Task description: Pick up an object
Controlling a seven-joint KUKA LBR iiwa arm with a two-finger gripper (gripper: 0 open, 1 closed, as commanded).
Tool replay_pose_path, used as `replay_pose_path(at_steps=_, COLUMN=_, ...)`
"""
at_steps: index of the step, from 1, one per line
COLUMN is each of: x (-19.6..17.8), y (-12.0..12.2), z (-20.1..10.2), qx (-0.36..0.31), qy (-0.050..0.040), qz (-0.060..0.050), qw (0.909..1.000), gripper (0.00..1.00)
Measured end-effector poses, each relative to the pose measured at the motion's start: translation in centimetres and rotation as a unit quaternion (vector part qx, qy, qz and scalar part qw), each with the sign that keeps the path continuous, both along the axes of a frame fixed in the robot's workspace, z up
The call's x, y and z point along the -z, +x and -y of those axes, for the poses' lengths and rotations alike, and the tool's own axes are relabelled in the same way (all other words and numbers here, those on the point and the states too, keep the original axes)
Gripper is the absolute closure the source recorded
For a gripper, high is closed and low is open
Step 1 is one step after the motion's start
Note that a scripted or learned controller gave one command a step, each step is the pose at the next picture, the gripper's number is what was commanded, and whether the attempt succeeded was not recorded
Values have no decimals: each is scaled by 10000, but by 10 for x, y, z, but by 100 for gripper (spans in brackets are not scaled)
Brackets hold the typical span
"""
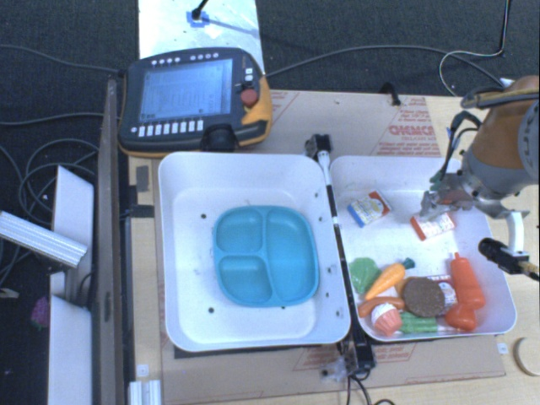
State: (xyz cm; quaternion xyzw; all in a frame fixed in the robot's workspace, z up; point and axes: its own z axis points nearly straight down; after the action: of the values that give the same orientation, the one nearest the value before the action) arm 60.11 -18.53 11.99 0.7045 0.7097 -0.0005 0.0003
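Note:
My gripper (438, 202) hangs over the back right part of the right bin (403, 169). Just below its tip lies a small red and white packet (434, 226); whether they touch I cannot tell. A white carton with blue and red print (368, 208) lies to the left of it. Along the front of this bin lie an orange-red bottle (466, 290), a brown round patty (423, 296), a carrot (386, 279), a green leafy piece (363, 272) and a small cupcake (385, 317).
The left bin (190, 226) holds a blue divided plate (266, 255). A teach pendant (192, 98) sits behind the left bin. A ridge between the two bins (334, 226) separates them. Cardboard (405, 125) covers the bench behind the right bin.

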Motion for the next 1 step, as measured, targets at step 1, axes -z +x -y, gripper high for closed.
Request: replay_pose_path(at_steps=1, x=-58, y=33, z=-64, qx=10, qy=7, qz=14, qw=10000, gripper=100)
